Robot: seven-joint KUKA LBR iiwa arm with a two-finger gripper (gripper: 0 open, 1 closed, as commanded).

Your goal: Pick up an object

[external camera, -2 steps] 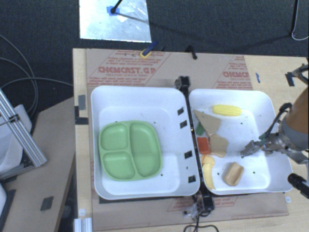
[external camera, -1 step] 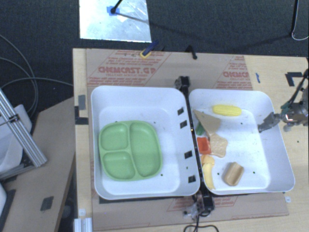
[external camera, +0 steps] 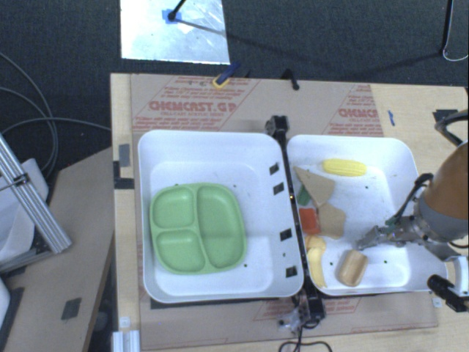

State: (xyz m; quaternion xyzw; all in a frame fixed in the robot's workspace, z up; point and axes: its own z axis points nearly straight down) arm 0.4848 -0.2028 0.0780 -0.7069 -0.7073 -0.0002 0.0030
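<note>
The right bin [external camera: 388, 152] holds several toy food items. A yellow corn cob [external camera: 344, 168] lies near its far wall. A tan wedge [external camera: 316, 185], a red piece [external camera: 309, 221] and a tan slab [external camera: 333, 220] crowd its left side. A yellow banana-like piece [external camera: 316, 259] lies by the near left corner, and a tan bread roll [external camera: 352, 268] sits beside it. My gripper [external camera: 366, 238] reaches in from the right, low over the bin floor, just above and right of the roll and right of the tan slab. Nothing shows as held.
The left bin [external camera: 212, 144] carries a green divided plate [external camera: 196, 227]. A black hinge strip [external camera: 289, 211] with clips runs between the bins. The grey arm with its orange band [external camera: 448, 196] covers the right bin's right side. Cardboard lies under both bins.
</note>
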